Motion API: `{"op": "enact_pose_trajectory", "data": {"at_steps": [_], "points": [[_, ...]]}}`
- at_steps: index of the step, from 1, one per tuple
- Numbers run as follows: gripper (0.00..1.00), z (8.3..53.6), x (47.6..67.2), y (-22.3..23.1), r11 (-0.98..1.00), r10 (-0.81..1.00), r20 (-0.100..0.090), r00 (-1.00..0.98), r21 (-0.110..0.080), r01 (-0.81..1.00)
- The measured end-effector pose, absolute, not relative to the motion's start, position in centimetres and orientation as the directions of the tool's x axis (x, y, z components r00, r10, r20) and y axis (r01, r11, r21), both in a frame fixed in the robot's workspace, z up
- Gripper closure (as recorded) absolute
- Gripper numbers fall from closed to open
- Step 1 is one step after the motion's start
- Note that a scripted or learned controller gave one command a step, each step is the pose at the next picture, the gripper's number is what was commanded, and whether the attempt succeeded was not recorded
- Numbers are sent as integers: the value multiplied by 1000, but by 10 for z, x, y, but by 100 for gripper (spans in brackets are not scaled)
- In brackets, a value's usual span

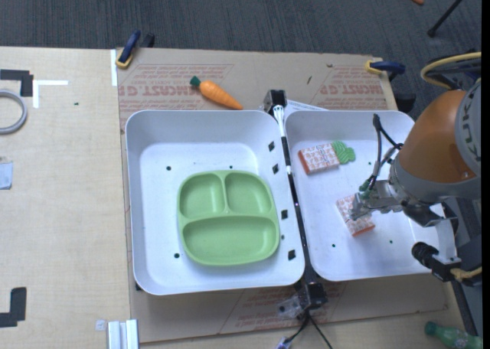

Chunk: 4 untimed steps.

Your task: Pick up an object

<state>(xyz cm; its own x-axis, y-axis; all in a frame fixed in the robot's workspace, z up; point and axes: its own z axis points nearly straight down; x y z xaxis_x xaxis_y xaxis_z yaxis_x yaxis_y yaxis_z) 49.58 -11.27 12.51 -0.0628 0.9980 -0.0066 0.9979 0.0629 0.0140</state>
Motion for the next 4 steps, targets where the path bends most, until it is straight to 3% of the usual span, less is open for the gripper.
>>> {"op": "enact_pose_trajectory", "data": {"at_steps": [1,2,3,4], "points": [[0,125,496,-113,63,998,-7,-62,14,998],[0,96,502,-118,328,945,-5,-328,5,945],[100,107,505,-119,328,945,-11,-327,13,945],[0,107,505,-119,327,945,-11,-327,12,945]]}}
